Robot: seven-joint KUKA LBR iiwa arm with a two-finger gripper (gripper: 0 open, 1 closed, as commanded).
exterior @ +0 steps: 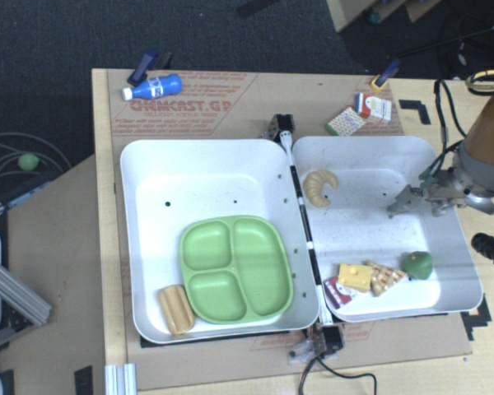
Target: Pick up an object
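End effector (pixel 402 204) is hovering over the right bin (pixel 370 156) near its right rim, grip state unclear, with bare floor stretching toward the croissant (pixel 319 185).

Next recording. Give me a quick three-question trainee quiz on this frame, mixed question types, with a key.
1. True or false: the green divided plate lies in the left bin.
2. Which item in the right bin lies nearest the divider between the bins? A) the croissant B) the green ball C) the gripper
3. Fill in: the tan block lies just to the ___ of the green plate.

Key: 1 true. 2 A; the croissant sits close to the divider, while the ball and the gripper are toward the bin's right side. 3 left, at the plate's lower corner.
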